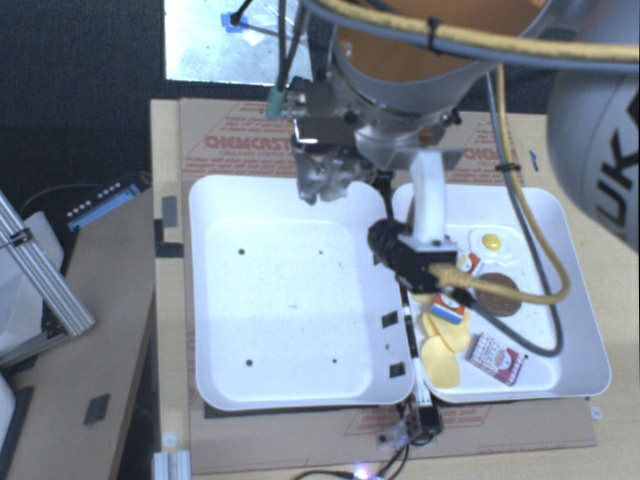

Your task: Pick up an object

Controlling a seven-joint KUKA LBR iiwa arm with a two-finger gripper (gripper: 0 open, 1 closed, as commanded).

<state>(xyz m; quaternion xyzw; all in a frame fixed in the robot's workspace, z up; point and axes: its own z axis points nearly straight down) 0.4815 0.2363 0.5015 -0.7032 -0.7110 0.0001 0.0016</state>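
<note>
My gripper (324,181) hangs over the far rim of the left white bin (230,298), near the divide between the two bins. No object is visible in it. The loose objects all lie in the right bin (570,298). A fried-egg toy (492,243) sits at its far side, with a brown disc (497,294) just in front of it. Closer to me lie a red patterned packet (497,358), yellow chip-like pieces (441,353) and a small white piece with red and blue edges (450,313). All of these lie to the right of the gripper and nearer the camera.
The grey and orange arm (440,28) fills the top of the view, and a yellow cable (530,258) loops down over the right bin. Both bins rest on a cardboard sheet (230,138). An aluminium frame (40,278) stands off the bench at the left.
</note>
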